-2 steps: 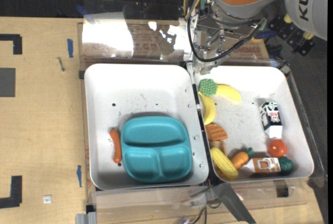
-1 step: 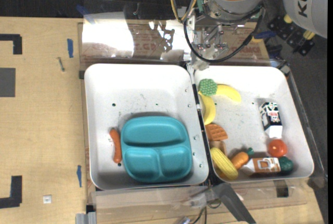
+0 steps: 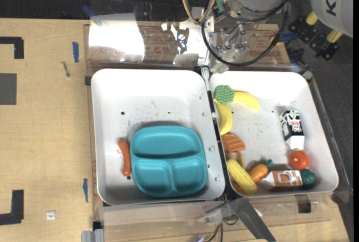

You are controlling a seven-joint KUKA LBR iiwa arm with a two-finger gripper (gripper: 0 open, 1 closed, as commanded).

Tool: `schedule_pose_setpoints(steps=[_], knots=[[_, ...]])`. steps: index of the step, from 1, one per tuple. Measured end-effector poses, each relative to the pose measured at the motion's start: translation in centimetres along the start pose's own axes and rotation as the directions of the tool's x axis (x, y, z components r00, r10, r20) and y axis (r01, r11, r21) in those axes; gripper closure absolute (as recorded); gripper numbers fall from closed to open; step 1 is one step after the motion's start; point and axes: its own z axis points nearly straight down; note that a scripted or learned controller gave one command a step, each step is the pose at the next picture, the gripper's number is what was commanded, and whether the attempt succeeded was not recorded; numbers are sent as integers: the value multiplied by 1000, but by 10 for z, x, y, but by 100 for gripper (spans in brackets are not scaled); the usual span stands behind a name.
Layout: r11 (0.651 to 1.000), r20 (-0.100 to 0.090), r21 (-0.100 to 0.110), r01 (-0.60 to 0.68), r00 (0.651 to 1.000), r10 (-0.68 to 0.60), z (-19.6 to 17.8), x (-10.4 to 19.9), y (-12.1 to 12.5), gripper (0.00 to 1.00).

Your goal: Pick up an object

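Observation:
My gripper (image 3: 231,43) hangs above the back rim of the right bin (image 3: 268,79), near the divider between the bins. Nothing is visible between its fingers. Below it in the right bin lie a green bumpy piece (image 3: 224,93), a yellow banana (image 3: 245,100), a second banana (image 3: 225,117) along the divider, a brown bread-like piece (image 3: 232,142), a corn cob (image 3: 241,176), a carrot (image 3: 258,170), a black-and-white milk carton (image 3: 292,124), a red tomato (image 3: 298,159) and a small brown box (image 3: 287,178).
The left bin (image 3: 112,89) holds a teal divided tray (image 3: 168,160) and an orange sausage (image 3: 125,156) beside it. Cables hang from the wrist above the divider. The wooden bench (image 3: 39,123) stretches to the left.

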Motion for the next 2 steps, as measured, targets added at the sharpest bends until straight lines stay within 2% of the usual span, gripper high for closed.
schedule_pose_setpoints(steps=[1, 2], knots=[[988, 0, 0, 157, 988, -157, -2, 15, 2, 100], [957, 2, -9, 290, 957, -290, 10, 8, 20, 100]])
